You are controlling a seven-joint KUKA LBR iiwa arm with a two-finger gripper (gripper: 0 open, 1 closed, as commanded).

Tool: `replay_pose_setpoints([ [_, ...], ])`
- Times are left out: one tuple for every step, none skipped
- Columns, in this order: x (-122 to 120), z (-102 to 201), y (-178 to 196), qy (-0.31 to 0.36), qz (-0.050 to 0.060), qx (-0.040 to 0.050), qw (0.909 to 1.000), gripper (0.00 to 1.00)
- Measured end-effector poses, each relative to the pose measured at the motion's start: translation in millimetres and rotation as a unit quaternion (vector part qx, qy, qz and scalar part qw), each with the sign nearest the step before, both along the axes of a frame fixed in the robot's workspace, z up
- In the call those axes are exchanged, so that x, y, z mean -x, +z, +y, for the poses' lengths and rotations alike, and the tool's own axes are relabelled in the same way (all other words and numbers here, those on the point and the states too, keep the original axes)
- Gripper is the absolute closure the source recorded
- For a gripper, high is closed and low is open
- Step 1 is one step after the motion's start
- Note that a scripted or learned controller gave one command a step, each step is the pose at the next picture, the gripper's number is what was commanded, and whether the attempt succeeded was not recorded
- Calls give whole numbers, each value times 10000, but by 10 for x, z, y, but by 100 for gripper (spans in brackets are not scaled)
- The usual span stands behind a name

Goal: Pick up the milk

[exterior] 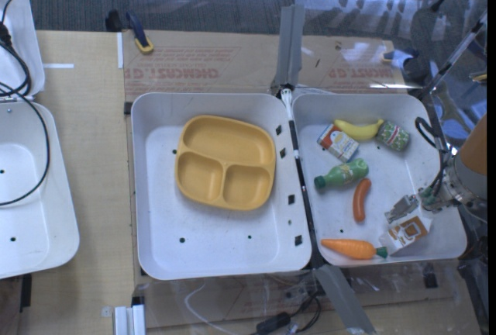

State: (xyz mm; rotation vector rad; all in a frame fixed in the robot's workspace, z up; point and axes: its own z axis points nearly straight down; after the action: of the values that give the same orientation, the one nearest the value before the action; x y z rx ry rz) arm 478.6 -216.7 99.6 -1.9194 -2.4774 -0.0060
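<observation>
Milk carton (408, 230): small white carton with an orange-brown panel and a grey gabled top, lying tilted in the lower right corner of the right bin (325, 226), just right of the carrot's green end.

Gripper (431, 198): seen at the right edge of the frame, low over the right bin, just above and right of the carton's top. How wide it stood could not be told; nothing was visibly held.

Other contents of the right bin:
- carrot (350, 248), orange, along the lower edge
- sausage (359, 200), reddish, upright in the middle
- green bottle (341, 174), lying slantwise
- small juice box (339, 143), red and white, upper middle
- banana (357, 128), beside the box
- green can (393, 136), upper right

Left bin (155, 233): held a yellow divided plate (225, 161) with three compartments, set toward its upper centre.
</observation>
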Motion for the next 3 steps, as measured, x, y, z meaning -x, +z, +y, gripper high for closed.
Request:
replay_pose_setpoints([
  [4,1,-81,478,-12,16,9989,0],
  [1,-5,5,463,-17,25,9989,100],
  [1,-4,5,464,-15,23,9989,0],
])
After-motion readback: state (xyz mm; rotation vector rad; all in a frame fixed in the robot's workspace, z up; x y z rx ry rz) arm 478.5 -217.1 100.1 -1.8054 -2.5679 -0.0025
